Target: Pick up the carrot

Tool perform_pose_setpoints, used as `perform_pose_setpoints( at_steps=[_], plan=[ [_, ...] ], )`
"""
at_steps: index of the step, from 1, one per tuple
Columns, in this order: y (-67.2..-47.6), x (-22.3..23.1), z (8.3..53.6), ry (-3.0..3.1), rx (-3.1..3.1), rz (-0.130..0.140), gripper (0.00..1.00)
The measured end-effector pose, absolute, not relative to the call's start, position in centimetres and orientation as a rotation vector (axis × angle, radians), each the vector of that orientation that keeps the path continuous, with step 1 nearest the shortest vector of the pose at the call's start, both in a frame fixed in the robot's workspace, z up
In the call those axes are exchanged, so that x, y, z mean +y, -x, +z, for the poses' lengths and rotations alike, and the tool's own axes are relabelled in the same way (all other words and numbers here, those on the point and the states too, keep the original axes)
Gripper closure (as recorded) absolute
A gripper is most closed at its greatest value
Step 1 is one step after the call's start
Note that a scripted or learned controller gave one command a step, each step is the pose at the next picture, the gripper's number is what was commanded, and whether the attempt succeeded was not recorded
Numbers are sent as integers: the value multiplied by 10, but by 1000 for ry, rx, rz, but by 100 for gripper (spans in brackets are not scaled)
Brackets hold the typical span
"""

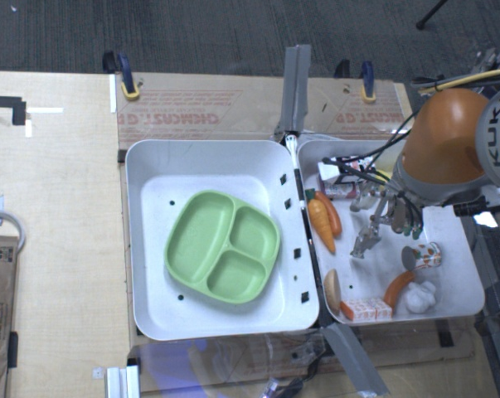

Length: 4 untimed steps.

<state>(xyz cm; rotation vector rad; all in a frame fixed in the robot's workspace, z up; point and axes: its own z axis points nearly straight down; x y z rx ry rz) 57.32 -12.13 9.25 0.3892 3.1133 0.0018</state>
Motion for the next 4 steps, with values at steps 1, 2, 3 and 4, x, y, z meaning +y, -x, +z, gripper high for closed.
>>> perform_pose_setpoints(
  at_steps=[1,2,3,4],
  plan=[
    [-587,-99,93,288,3123,1,0],
    [-605,-135,115,326,3119,1,0],
    [-606,-135,125,317,3114,3,100],
    [-614,-148,182,219,3128,1,100]
  ],
)
